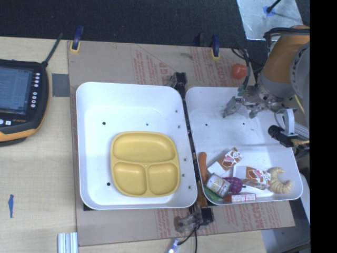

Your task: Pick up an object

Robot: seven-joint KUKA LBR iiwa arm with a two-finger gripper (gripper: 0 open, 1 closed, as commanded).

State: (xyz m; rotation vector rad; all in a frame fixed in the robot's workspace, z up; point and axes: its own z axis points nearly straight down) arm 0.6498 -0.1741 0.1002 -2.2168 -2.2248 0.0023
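left bin (89,141): white | divided tray (145,163): pale yellow | right bin (210,104): white | croissant (280,182): tan | carrot (202,166): orange | ball (239,70) on brown cardboard (131,62): red-orange | tabletop (31,194): light wood | arm (287,57): grey with orange band | tablet (21,99): black, orange-edged

We count two white bins (89,96), one yellow divided plate (145,163) and one croissant (280,181). The small packets (229,159) in the right bin number perhaps four or five, too jumbled to separate.
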